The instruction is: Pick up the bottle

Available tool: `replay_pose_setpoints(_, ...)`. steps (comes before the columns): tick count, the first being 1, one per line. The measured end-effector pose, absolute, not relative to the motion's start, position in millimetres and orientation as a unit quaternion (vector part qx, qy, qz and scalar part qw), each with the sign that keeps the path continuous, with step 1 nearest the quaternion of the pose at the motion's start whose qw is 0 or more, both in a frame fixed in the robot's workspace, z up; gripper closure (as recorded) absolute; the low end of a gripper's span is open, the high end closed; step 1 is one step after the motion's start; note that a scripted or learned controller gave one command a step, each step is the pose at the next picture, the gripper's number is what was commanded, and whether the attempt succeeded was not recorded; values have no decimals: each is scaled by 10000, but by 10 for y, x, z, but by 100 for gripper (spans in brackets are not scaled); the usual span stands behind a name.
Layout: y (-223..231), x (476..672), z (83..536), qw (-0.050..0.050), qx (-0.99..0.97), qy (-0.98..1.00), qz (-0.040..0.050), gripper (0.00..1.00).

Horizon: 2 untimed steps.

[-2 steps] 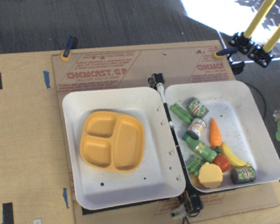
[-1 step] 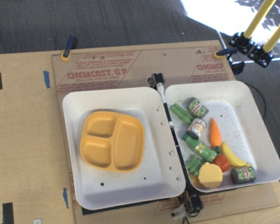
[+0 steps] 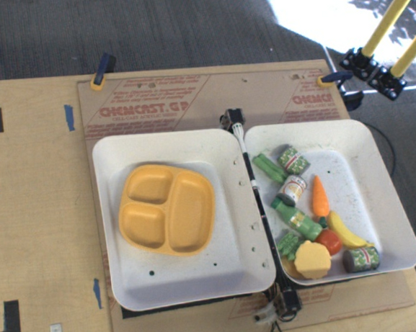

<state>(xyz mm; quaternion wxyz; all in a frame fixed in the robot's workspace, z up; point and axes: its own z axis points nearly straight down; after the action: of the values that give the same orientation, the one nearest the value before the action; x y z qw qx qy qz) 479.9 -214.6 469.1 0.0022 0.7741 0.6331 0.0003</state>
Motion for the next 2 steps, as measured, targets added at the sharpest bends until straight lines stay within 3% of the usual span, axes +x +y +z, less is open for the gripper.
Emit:
replay_pose_setpoints(1,-2121,4791,2452,-7,7686,6398,-4,100)
replay_pose_setpoints(2,-2162,4800,3440,16,7324,6809,3,100)
